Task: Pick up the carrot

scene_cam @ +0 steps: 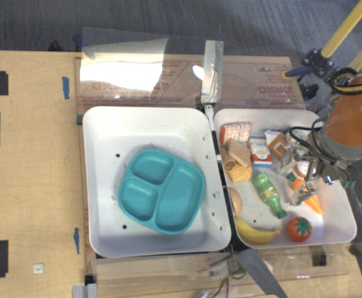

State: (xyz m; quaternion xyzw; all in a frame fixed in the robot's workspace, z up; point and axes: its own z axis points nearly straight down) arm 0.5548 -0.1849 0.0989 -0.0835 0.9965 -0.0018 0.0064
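Observation:
The carrot [313,203] is a small orange wedge lying near the right wall of the right bin [339,228]. My gripper [302,185] is low in that bin, right over the carrot's upper left end and touching or nearly touching it. The arm's orange band [352,121] rises above it at the right edge. The gripper's body hides part of the carrot.
Around the carrot lie a tomato [299,228], a banana [256,231], a green bottle [269,195], a blue and white carton [261,154], a brown box [279,144], a red and white pack [236,131] and a tan cone [237,162]. A teal divided plate [162,192] sits in the left bin [100,166].

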